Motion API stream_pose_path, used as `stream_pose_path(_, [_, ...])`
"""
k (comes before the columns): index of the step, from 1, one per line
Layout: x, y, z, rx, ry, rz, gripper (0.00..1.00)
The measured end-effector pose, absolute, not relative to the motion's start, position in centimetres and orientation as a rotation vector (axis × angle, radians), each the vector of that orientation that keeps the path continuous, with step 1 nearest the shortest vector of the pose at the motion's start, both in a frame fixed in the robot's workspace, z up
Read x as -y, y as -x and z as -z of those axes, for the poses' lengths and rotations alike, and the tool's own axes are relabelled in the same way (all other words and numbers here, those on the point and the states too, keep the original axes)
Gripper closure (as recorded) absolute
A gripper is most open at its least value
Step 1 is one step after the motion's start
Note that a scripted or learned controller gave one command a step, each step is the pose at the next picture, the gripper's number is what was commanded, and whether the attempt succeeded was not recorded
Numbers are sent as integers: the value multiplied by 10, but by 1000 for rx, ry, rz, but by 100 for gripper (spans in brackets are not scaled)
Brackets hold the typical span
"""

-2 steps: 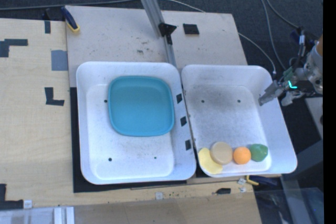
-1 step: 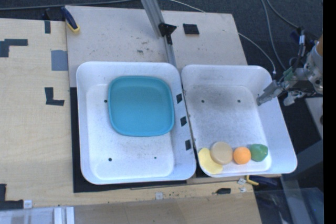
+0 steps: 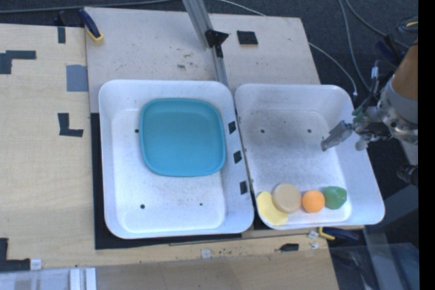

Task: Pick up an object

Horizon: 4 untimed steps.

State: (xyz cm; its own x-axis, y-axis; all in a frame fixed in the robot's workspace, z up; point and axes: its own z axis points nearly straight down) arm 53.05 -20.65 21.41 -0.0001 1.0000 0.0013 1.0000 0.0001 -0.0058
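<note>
Gripper (image 3: 338, 136) seen over right bin (image 3: 272, 102), near its right wall, nothing gripped; jaw state cannot be told. Yellow piece (image 3: 267, 211), tan disc (image 3: 286, 197), orange ball (image 3: 312, 201), green object (image 3: 334, 196) lined along front wall. Blue plate (image 3: 182, 136) placed in left bin (image 3: 119, 146).

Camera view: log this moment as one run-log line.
gripper: over right bin, nothing seen held | yellow, tan, orange, green pieces: right bin's near edge | blue plate: left bin

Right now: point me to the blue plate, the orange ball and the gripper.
blue plate (image 3: 182, 136), camera view, centre of its flat face.
orange ball (image 3: 312, 202), camera view, top of the ball.
gripper (image 3: 334, 137), camera view, the finger end over the right bin.
</note>
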Motion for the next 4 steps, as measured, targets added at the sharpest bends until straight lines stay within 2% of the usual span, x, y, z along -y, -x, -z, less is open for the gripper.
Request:
stream_pose_path(1, [202,-537,-156,2219,2217,-5,0])
stream_pose_path(2, [205,-533,-94,2218,2217,-5,0])
stream_pose_path(3, [205,-534,-107,2222,2220,-1,100])
stream_pose_path(4, [207,-535,-148,2224,2223,2,100])
